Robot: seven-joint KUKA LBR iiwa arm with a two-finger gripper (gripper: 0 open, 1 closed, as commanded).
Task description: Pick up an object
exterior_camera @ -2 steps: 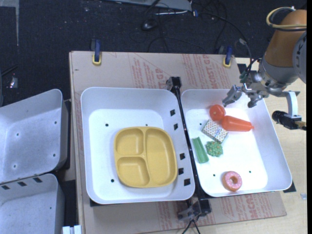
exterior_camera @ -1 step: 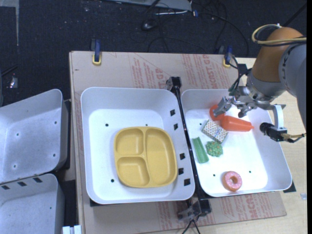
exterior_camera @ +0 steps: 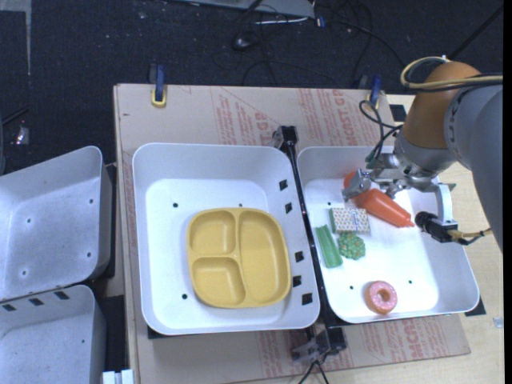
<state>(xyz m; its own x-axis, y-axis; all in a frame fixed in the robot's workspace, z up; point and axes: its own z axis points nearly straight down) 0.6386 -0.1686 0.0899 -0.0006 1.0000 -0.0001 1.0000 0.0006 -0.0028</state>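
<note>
Hovering gripper (exterior_camera: 382,181) above one carrot (exterior_camera: 386,207), finger state impossible to tell, one checkered block (exterior_camera: 351,219), one broccoli (exterior_camera: 351,246), one green strip (exterior_camera: 326,246), one donut (exterior_camera: 382,296) nearby, one yellow tray (exterior_camera: 238,258) left.

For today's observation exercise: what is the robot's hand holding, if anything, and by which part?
It cannot be told. The hand sits over the upper end of the orange carrot in the right bin, but no grip is visible.

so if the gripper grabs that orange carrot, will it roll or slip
The carrot looks smooth and tapered, so it may well slip out toward its thin end. Its round body lying flat in the right bin would probably roll if nudged sideways. It looks stiff.
</note>
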